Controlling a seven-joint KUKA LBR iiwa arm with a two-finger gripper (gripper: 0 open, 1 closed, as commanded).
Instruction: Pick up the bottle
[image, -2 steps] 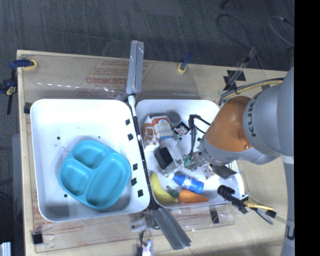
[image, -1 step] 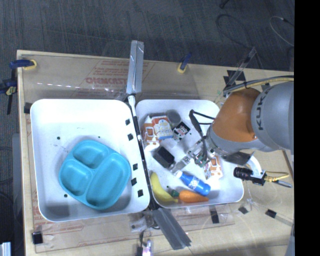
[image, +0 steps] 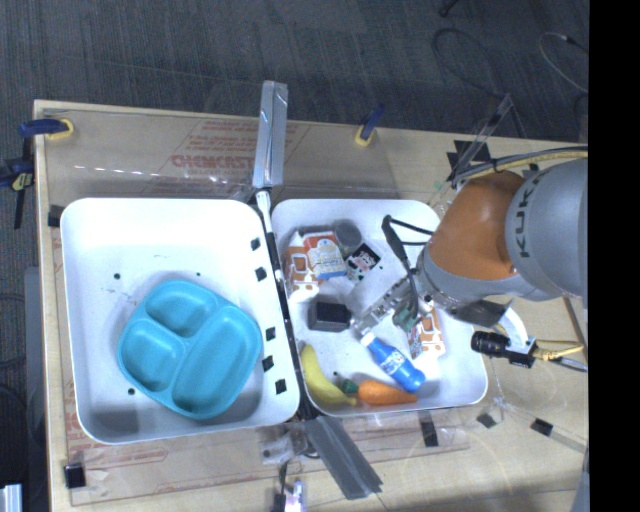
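Observation:
The bottle is small and blue with a white cap, and it lies on its side in the right bin near the front wall. Its cap end points up-left. My gripper hangs just above and behind that cap end, at the tip of the grey arm with its orange band. Nothing shows held in the gripper. The bottle rests on the bin floor, next to a carrot.
In the right bin a banana and a carrot lie along the front wall. A black box sits left of the gripper, and a carton with small items lies at the back. A blue divided plate fills the left bin.

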